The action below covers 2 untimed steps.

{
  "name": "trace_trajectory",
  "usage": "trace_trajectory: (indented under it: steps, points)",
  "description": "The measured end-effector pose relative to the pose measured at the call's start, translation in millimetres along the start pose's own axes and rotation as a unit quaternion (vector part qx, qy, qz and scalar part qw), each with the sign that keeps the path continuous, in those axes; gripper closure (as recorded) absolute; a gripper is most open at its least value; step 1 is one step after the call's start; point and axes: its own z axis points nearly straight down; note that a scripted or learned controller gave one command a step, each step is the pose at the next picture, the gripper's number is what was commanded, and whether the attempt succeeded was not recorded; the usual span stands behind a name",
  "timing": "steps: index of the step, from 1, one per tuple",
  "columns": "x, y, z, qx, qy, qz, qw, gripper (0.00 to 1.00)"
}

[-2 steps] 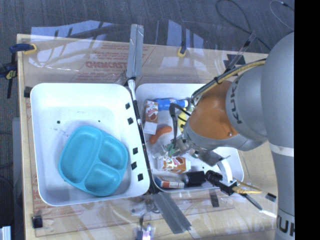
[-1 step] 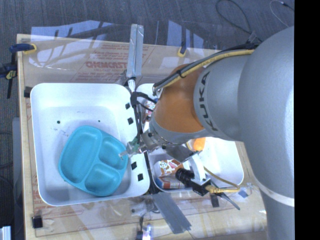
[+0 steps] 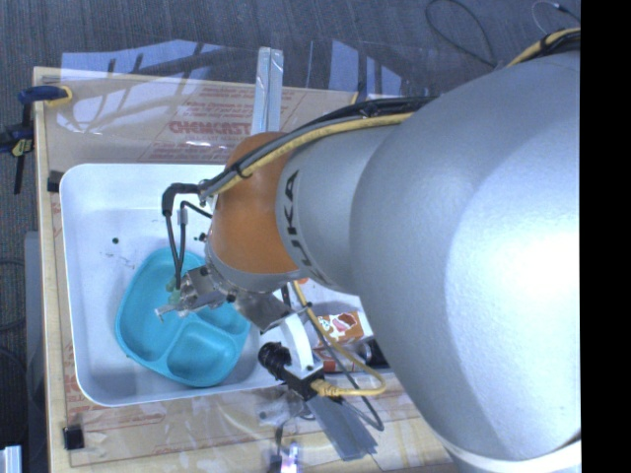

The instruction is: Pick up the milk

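My gripper (image 3: 187, 302) hangs low in the left white bin (image 3: 87, 264), right over the rim of a blue divided dish (image 3: 158, 323) that lies at the bin's front. The orange band (image 3: 251, 225) and grey arm (image 3: 463, 264) cover most of the right side. A small white and red-brown package (image 3: 340, 325), possibly the milk carton, peeks out below the wrist at the bin's right wall. It lies to the right of the gripper, apart from it, and is mostly hidden by the arm.
The bin's back half shows bare white floor with a few dark specks (image 3: 116, 244). A black connector and yellow cable (image 3: 325, 387) dangle near the front edge. A blue clamp (image 3: 39, 95) grips the bench's far left corner.
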Motion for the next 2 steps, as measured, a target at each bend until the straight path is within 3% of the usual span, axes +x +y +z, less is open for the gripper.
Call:
trace_trajectory:
  steps: [1,2]
  points:
    - [-73.7,-21.4,-13.9,0.000,0.000,-0.102,0.9948,1.00]
    - [22.7,6.5,0.9,0.000,0.000,0.071,0.9975,1.00]
